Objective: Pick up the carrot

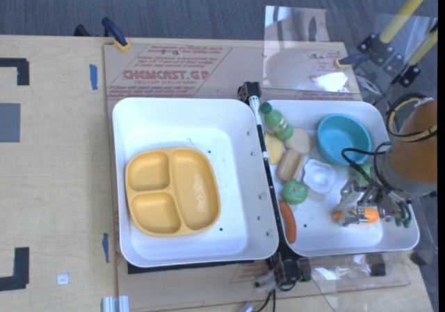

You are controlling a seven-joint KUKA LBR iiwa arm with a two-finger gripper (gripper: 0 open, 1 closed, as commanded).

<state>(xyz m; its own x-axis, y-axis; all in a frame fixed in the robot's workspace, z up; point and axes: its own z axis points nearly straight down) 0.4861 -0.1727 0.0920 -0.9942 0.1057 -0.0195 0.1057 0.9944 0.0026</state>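
Observation:
The carrot (366, 215) is a small orange piece with a green end, lying near the front right of the right bin (327, 240). My gripper (357, 205) is down directly over it, its dark metal parts covering the carrot's left half. The grey arm with its orange band (417, 144) reaches in from the right, over the bin's right rim. Whether the carrot is gripped or just lying under the gripper I cannot tell.
The right bin also holds a blue bowl (343, 138), a green bottle (276, 121), tan and yellow food pieces (290, 158), a green round item (295, 192), a clear cup (320, 177) and a red-orange sausage-like piece (288, 222). A yellow divided plate (172, 191) lies in the left bin (233, 137).

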